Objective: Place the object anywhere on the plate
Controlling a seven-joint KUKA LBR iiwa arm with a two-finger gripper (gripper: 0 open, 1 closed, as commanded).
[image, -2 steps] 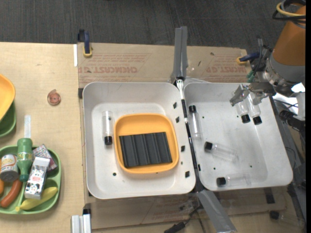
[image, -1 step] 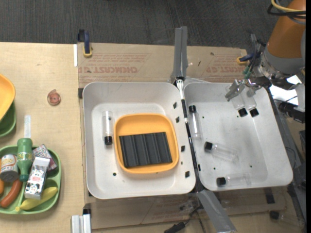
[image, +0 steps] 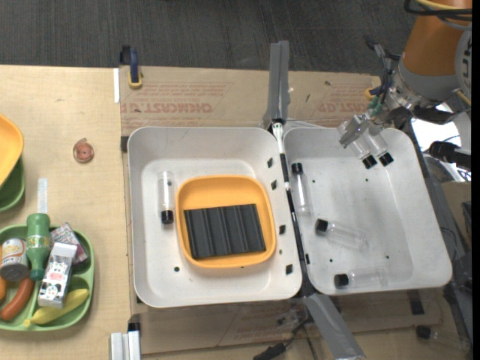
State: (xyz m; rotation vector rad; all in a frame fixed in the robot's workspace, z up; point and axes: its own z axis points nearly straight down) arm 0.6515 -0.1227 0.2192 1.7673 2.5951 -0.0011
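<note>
Overhead, pincer with fingers apart and bare, above the right bin's far corner.

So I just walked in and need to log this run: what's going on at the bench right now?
A grey arm with an orange band reaches in from the right, its gripper hovering over the far corner of the right bin with nothing between its fingers. Clear tubes with black caps lie loose in that bin. In the left bin, an orange plate carries a black ribbed block, and another tube lies beside the plate.
</note>
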